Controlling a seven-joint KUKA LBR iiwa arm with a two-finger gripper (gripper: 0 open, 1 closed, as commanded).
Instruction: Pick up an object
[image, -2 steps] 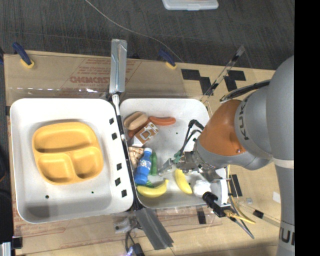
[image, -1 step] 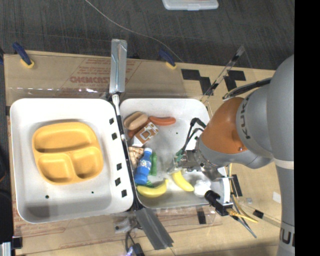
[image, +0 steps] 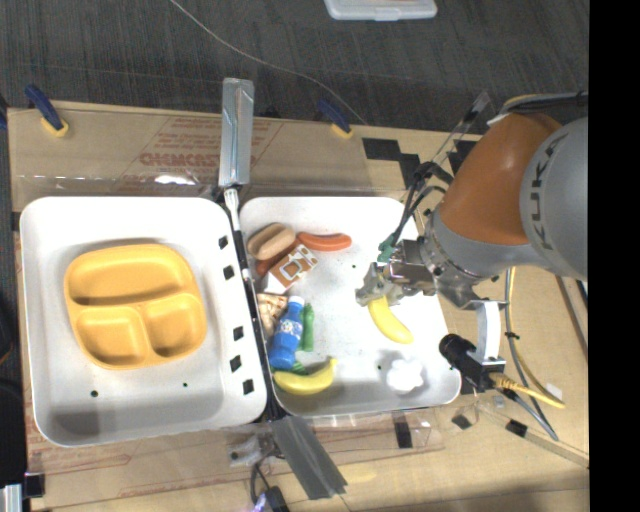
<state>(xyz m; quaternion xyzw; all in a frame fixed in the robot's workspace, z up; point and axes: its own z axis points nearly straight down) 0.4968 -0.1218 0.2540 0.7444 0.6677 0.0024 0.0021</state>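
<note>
Reaching in from the right, arm (image: 520, 195) over right bin (image: 345, 215), gripper (image: 378, 288) low at a banana's top end.

Arm: grey with orange band, covers the right bin's right rim. Left bin (image: 40, 300) holds a yellow divided tray (image: 135, 302), sitting left of centre. Right bin holds the small things. Gripper sits just above the yellow banana (image: 390, 322) lying right of centre; the two look to be touching, but finger spacing cannot be made out, so no hold is confirmed. Second banana (image: 306, 378) lies along the near wall. Blue bottle (image: 288, 334) stands beside a green piece (image: 308, 326). Bread roll (image: 270, 241) and red sausage (image: 325, 241) near the far wall. White lump (image: 404, 375) in the near right corner.
</note>
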